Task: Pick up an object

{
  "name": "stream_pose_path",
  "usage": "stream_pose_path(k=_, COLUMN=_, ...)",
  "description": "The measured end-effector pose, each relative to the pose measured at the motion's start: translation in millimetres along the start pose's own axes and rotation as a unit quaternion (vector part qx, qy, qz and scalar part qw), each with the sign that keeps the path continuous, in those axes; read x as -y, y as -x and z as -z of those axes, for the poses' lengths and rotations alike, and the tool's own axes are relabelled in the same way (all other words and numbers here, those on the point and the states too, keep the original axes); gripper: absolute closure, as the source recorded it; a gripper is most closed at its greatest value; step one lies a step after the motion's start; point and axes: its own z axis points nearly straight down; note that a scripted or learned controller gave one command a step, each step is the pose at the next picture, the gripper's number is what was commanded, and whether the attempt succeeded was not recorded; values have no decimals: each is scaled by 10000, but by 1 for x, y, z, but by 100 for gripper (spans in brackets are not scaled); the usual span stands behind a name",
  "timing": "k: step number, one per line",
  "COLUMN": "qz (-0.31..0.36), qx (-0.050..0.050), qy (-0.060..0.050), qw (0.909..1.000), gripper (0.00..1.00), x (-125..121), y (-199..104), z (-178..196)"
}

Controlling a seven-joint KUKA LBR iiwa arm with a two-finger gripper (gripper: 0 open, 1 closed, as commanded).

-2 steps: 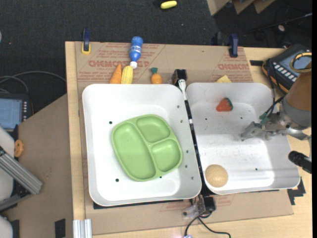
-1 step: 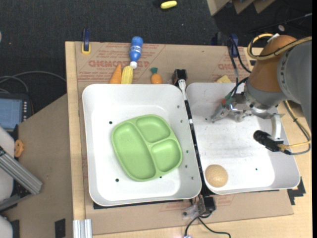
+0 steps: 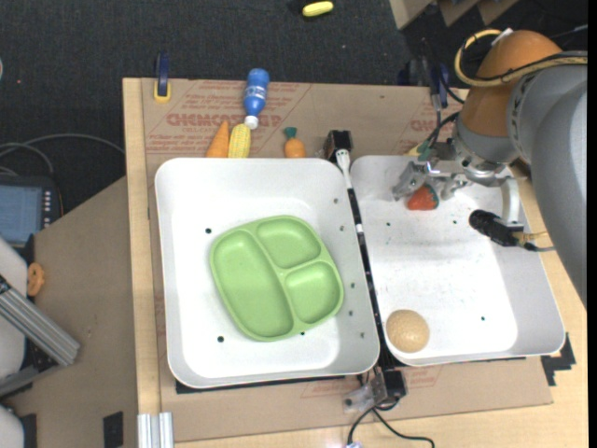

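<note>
My gripper (image 3: pixel 427 187) hangs over the far left part of the right bin (image 3: pixel 522 329), at the end of the grey arm coming in from the right. A small red object (image 3: pixel 422 200) shows directly under the gripper, partly covered by it. Whether it is gripped or lies on the bin floor is not clear. A round tan object (image 3: pixel 407 329) lies at the near left corner of the same bin, well away from the gripper.
The left bin (image 3: pixel 187 203) bears a green divided plate (image 3: pixel 275 276). Behind the bins on the bench lie a blue bottle (image 3: pixel 255 93), a corn cob (image 3: pixel 240 140), two carrots (image 3: pixel 217 141) (image 3: pixel 294 145) and a small black thing (image 3: pixel 337 142).
</note>
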Motion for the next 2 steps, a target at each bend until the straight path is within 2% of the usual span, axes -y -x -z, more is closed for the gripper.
stream_pose_path(k=1, qz=-32, qx=10, qy=-15, qw=10000, gripper=0, x=7, y=37, z=0)
stream_pose_path(k=2, qz=7, qx=-22, qy=-43, qw=10000, gripper=0, x=12, y=-24, z=0)
